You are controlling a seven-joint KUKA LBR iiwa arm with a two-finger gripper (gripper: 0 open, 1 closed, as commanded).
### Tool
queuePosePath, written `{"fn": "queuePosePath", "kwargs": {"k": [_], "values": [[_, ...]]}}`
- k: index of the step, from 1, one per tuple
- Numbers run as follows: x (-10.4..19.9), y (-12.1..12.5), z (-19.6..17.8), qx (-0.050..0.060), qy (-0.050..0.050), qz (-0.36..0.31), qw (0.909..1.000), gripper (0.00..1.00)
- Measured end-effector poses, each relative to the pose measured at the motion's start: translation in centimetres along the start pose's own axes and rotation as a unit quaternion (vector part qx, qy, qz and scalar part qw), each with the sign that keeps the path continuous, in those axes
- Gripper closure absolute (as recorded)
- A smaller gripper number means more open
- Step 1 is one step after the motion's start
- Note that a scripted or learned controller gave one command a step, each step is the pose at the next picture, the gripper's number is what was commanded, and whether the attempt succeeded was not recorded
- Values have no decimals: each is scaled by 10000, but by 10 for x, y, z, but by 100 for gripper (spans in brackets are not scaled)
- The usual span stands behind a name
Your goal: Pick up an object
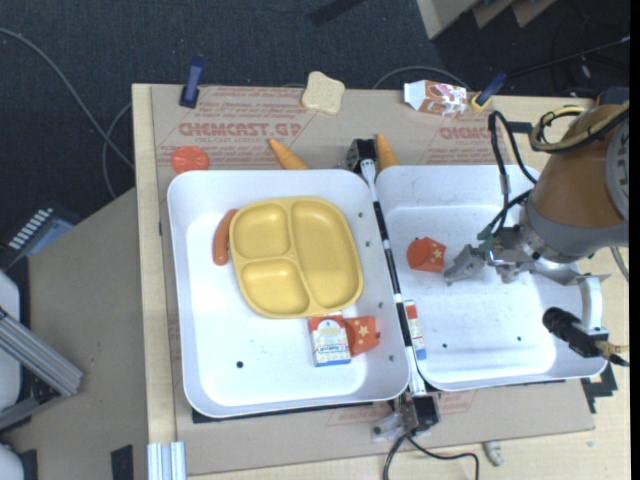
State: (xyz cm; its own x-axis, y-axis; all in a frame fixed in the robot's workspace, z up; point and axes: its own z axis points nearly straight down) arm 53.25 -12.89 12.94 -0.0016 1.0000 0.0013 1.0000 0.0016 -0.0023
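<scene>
Camera view: small orange-red object [427, 254] lying in right bin [520, 368], upper left part, nothing blocking it. Gripper [462, 266] hanging just beside it on right, fingers spreading slightly, holding nothing. Left bin [200, 368] carrying yellow divided plate [296, 256], sausage [221, 238] touching plate's left edge, small carton [330, 340] near the plate's bottom edge.

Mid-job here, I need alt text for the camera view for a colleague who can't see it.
The pincer sits low in the right bin, just beside a small orange-red object. The left bin holds a yellow divided plate, a sausage and a small carton.
</scene>
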Motion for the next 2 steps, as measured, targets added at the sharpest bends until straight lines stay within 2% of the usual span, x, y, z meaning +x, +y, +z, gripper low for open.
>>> {"fn": "queuePosePath", "kwargs": {"k": [1, 2], "values": [[38, 79, 3, -17, -2, -2, 10000, 0], [36, 71, 46, 6, -2, 10, 10000, 0]]}}
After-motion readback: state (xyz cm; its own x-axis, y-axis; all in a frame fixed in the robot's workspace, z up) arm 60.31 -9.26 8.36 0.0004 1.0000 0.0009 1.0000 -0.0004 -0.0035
